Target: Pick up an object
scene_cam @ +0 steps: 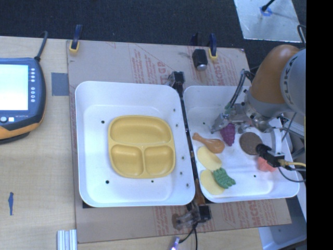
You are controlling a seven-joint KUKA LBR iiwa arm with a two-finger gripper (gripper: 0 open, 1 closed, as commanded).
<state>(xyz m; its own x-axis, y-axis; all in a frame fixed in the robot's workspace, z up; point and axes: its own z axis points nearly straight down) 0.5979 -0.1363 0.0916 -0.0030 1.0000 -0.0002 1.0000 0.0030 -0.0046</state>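
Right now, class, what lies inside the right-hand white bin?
The right bin holds a purple grape bunch, a drumstick, two yellow pieces, a green piece, a brown disc and an orange piece. The arm covers the bin's far right corner.

One fixed camera looks down on the desk point(36, 191) at a slant from well above, far enough to take in both white bins: the left bin point(88, 139) toward nine o'clock, the right bin point(281, 191) toward four, the arm point(276, 79) entering from three o'clock
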